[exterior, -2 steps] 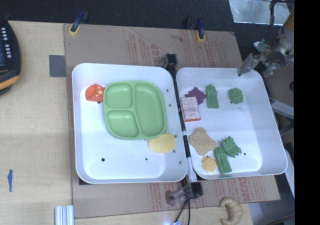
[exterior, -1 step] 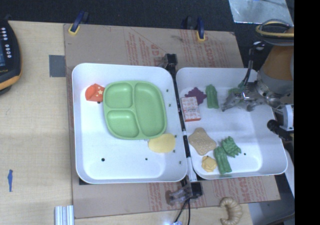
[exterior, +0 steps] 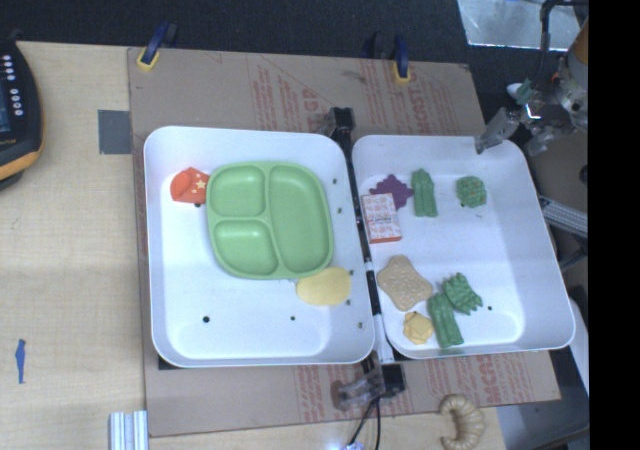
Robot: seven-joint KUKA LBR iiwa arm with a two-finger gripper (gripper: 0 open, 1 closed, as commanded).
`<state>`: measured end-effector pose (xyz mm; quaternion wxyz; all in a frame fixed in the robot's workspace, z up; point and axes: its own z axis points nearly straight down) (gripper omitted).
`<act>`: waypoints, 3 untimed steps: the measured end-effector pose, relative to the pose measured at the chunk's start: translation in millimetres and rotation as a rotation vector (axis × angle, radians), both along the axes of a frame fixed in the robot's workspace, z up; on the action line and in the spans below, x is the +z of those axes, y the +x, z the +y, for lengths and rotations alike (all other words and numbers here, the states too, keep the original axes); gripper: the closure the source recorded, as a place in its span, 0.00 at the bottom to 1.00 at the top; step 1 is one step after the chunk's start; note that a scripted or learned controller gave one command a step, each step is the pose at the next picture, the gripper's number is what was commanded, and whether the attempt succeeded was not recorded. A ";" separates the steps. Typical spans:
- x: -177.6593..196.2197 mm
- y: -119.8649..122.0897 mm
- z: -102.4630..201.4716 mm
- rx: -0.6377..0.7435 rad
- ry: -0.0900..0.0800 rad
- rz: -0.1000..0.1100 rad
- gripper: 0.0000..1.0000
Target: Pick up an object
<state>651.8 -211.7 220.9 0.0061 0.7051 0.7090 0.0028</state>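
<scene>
Over right bin's far corner, my pincer: grip state I cannot tell; risk, clipping the rim on descent.

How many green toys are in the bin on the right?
4: one upright piece and a round leafy one near the back, a leafy bunch and a long piece near the front.
</scene>
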 end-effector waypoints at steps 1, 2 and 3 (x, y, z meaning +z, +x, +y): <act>-133.6 -79.5 0.7 -0.003 0.009 0.031 0.00; 1.0 -7.1 -0.5 0.001 -0.001 -0.002 0.00; -47.4 -34.5 0.3 -0.002 0.005 0.019 0.00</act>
